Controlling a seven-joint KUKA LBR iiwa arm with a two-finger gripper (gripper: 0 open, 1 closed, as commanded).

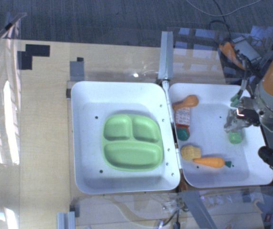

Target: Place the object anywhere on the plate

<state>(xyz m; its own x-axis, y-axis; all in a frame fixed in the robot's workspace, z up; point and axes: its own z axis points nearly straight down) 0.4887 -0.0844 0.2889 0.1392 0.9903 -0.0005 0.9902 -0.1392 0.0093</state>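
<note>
A green three-compartment plate lies in the left bin with nothing on it. In the right bin lie a carrot, a yellow lumpy piece, a red-and-white packet, a tan drumstick-shaped piece, a small dark teal item and a pale green round piece. My gripper hangs at the right side of the right bin, directly over the pale green piece.
A metal divider post stands between the bins at the back. Cables and a grey fixture sit behind the right bin. Bare wooden bench lies to the left of the left bin.
</note>
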